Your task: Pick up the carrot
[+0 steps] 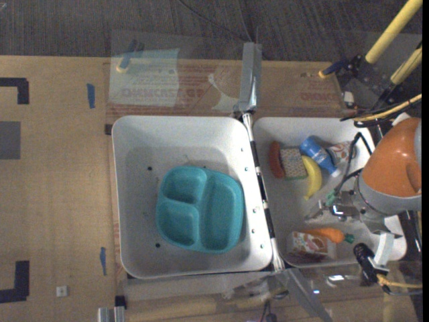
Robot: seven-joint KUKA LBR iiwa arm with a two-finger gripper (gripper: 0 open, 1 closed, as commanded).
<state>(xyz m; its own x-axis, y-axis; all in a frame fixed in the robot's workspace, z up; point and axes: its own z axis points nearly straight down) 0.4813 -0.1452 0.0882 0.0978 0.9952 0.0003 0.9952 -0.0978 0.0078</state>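
We are in the approach step: the carrot (332, 234) lies near the front wall of the right bin (281, 129), its orange body just beside a small printed carton (312, 244) on its left and its green tip pointing toward the arm. The gripper (333, 210) hangs just above and a little behind it, metal parts low over the bin floor, but we cannot tell how it is set from this slant (the orange wrist band crowds the spot). Nothing is visibly held. Farther back in the same bin sit a banana (312, 176), a blue toy (316, 150) and a red-edged sponge-like piece (288, 162), well apart from the carrot. The left bin (134, 139) holds a teal divided plate (200, 208). Next, we judge, the gripper must shift toward the front wall, centre over the carrot's body and descend without catching the carton.
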